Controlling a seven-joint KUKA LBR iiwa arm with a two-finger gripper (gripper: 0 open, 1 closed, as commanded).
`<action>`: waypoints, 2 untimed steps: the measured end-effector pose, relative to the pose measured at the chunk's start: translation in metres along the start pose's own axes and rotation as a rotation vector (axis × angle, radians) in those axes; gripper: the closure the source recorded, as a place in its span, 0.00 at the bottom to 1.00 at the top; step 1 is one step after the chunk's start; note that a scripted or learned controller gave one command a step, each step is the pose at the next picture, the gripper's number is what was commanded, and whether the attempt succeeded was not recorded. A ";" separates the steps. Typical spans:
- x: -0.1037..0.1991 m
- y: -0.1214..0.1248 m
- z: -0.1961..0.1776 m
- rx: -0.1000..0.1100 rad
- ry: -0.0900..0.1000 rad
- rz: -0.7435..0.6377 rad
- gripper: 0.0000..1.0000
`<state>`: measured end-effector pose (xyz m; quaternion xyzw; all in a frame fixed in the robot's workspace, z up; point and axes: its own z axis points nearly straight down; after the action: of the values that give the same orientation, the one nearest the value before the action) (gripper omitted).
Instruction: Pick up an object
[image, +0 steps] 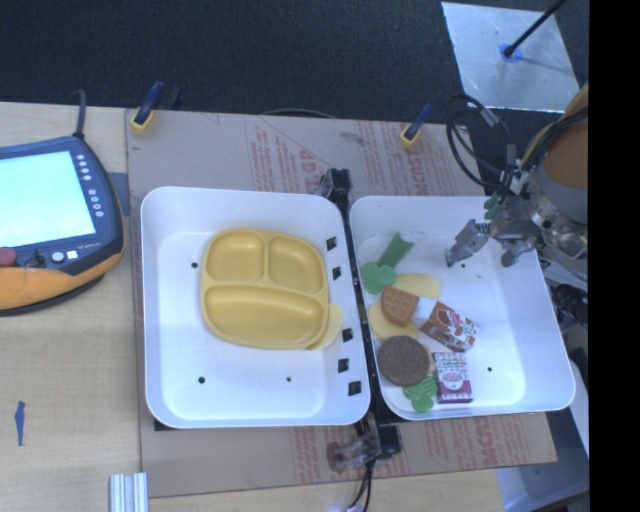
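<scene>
Camera view looks down on a wooden worktop (60, 400) with two white bins side by side on a sheet of brown cardboard (250, 150). The left bin (170, 300) holds a yellow tray (265, 288) with three dips in it. The tray lies flat near the middle of that bin.

The right bin (520, 330) holds a small heap of toy food, close to its left wall. A green leafy piece (385, 265) lies at the top of the heap. Below it are a yellow flat piece (420, 285) and an orange-brown block (398, 304), which touch each other. Just to the right lies a small brown and white carton (447, 325), tipped on its side. A round brown cookie (403, 360) sits lower down, and a red and white box (453, 378) lies just beside it. A little green piece (420, 395) peeks out by the bin's front edge.

The gripper (490, 248) comes in from the right and hangs over the upper right part of the right bin. Its fingers (462, 246) are spread apart, with nothing between them. They are well apart from the heap of toy food, up and to its right.

A screen pad (50, 215) with an orange bottom lies at the left edge of the worktop. Two blue and yellow clamps (146, 105) hold the far edge of the cardboard.
</scene>
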<state>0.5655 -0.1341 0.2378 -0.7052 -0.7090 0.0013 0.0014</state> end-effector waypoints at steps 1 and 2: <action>0.045 0.008 0.104 0.007 0.002 -0.005 0.00; 0.025 0.063 0.147 -0.006 -0.002 -0.002 0.00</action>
<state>0.6274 -0.1089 0.0907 -0.7043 -0.7099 0.0000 -0.0014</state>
